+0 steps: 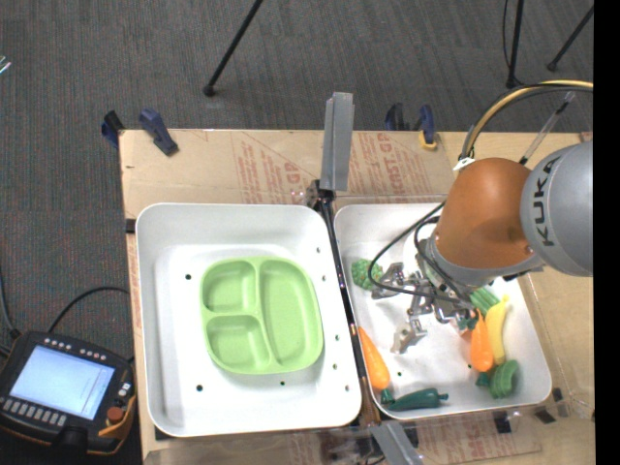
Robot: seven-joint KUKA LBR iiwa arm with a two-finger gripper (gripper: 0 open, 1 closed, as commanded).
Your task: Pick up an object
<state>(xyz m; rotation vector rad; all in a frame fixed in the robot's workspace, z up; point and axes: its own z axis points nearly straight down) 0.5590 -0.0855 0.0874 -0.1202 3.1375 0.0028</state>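
Biggest risk imo: the gripper hangs over a bare patch of the right bin, w/ nothing directly under the tips, so if it drops straight down from here it prob closes on air or just taps the floor. The toys are all off to the sides: a carrot leaning on the left wall, a dark green pepper near the front edge, a green leafy piece up-left of the gripper, and a yellow/orange/green cluster on the right, partly tucked under the arm. Pieces crowded against walls = easy to nudge instead of grab. Jaws: can't tell tbh, too much metal linkage clutter to read the gap, and I see nothing b/w them. Left bin has a green divided plate, not in play.
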